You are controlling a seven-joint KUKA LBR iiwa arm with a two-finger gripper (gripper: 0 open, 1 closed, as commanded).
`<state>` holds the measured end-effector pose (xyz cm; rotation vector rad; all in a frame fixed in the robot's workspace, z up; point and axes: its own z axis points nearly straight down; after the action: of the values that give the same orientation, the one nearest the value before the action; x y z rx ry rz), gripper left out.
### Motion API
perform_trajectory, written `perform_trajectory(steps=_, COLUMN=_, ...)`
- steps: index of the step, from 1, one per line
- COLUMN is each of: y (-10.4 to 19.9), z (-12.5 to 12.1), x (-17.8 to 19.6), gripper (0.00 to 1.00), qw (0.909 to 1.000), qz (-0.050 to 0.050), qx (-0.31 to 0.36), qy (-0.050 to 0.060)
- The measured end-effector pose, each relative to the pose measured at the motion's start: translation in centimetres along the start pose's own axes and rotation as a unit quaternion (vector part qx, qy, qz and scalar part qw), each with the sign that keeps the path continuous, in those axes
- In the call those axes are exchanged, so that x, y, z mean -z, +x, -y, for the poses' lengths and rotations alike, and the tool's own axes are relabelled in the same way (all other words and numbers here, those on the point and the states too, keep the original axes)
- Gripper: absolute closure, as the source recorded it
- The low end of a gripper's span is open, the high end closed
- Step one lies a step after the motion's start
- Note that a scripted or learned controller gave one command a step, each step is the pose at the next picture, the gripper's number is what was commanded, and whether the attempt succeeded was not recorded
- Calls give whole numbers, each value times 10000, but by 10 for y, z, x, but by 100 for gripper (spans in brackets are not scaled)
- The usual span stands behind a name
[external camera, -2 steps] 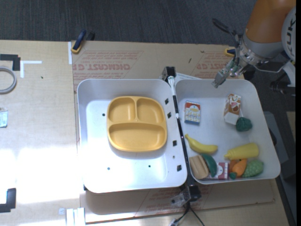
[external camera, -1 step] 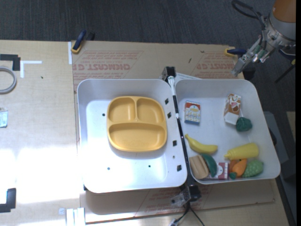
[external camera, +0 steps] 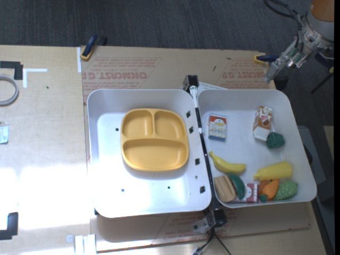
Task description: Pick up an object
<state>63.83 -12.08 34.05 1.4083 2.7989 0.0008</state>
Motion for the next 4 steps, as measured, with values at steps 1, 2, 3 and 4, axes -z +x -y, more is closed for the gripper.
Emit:
perform_trajectory(steps=1, y=-1, z=-1, x=10, gripper=100, qw=10000, qz=15, qx=4, qy=-12)
perform_trajectory(steps=2, y=-1, z=-1, x=20, gripper=100, qw=10000, qz=29, qx=8, qy=-24)
perform_trajectory(steps=3, y=-2, z=-2, x=29, gripper=100, qw=10000, qz=42, qx=13, qy=-36)
perform_trajectory(steps=4, y=-3, z=-2, x=39, gripper=100, qw=10000, qz=57, qx=19, qy=-48)
